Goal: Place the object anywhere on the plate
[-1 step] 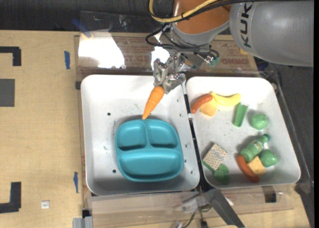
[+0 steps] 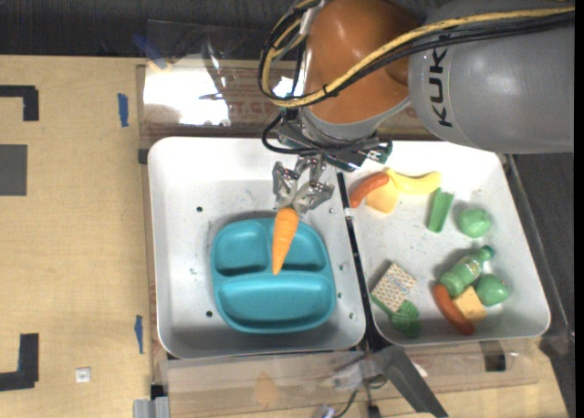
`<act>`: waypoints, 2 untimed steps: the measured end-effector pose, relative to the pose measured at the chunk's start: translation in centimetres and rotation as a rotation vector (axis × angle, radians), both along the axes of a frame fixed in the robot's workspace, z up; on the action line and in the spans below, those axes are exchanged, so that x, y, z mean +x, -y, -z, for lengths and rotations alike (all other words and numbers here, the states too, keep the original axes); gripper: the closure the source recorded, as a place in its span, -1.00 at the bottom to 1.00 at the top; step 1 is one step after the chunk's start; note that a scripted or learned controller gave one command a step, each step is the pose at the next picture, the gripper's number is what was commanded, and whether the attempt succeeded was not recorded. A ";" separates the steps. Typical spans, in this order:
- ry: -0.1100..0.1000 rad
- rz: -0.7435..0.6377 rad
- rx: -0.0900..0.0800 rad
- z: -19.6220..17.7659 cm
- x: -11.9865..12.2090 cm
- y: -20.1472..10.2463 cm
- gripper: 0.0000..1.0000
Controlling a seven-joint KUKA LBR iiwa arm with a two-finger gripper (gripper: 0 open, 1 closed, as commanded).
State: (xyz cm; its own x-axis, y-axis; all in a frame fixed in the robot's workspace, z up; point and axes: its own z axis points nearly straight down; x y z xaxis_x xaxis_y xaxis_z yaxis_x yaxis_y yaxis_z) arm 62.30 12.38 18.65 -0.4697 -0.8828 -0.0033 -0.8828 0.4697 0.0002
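Over left bin (image 2: 173,224), gripper (image 2: 302,190) hanging just above top edge of teal plate (image 2: 265,302), arm reaching in from right w/ orange band above wrist. Fingers closed narrow on thick end of carrot (image 2: 284,238); tip pointing down toward viewer, lying across plate's upper compartments approx along centre divider. Can't tell if carrot tip touching plate or just over it — looks v. close. Step judged: placement phase, obj already above/at plate, release pending. Next move needs: small lowering if not seated yet, then opening fingers & lifting straight up w/o dragging carrot off rim. Risk: carrot is round, tapered, could roll or tip off divider into one compartment — still on plate so fine; worse if it snags on a finger during retreat. Right bin (image 2: 520,224) has other toy food, e.g. green pepper (image 2: 439,209), banana (image 2: 415,182), bottle (image 2: 465,268), well apart, not involved.
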 end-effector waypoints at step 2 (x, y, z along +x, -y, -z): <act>0.011 -0.171 0.003 -7.4 4.5 -3.0 -1.00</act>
